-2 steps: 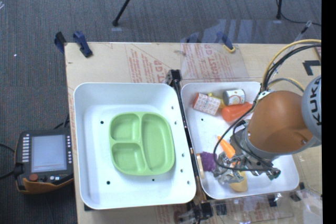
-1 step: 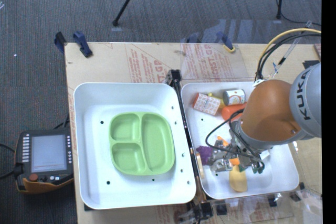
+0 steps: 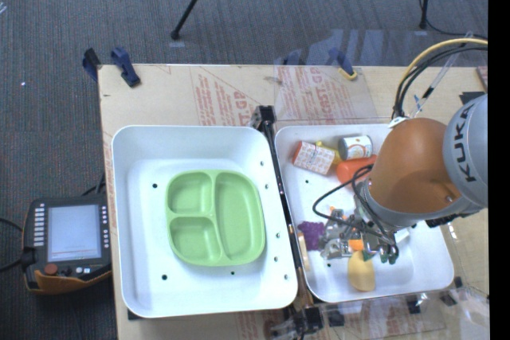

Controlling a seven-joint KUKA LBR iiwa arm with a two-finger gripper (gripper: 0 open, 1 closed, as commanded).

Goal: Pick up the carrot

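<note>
The arm (image 3: 422,167) reaches in from the 3 o'clock side and hangs over the right bin (image 3: 307,275), its orange band covering much of that bin's middle. Below the band the gripper (image 3: 358,241) points down into the bin's lower half among dark cables; whether its claw is apart or together cannot be told, since the wrist and wiring hide it.

The carrot (image 3: 353,169) lies in the right bin's upper half, at about 12 o'clock from the gripper, an orange shape partly covered by the arm's band at its 3 o'clock end. Just at its 10 o'clock sits a small printed box (image 3: 314,157), and at its 12 o'clock a small can (image 3: 356,146) lies on its side. A purple bunch of toy grapes (image 3: 311,232) rests at the gripper's 9 o'clock, and a pale yellow pear-like fruit (image 3: 362,275) lies just at its 6 o'clock.

The left bin (image 3: 135,171) holds a green divided plate (image 3: 215,217). A handheld control pendant (image 3: 68,239) sits on the floor at 9 o'clock from the bench.
</note>
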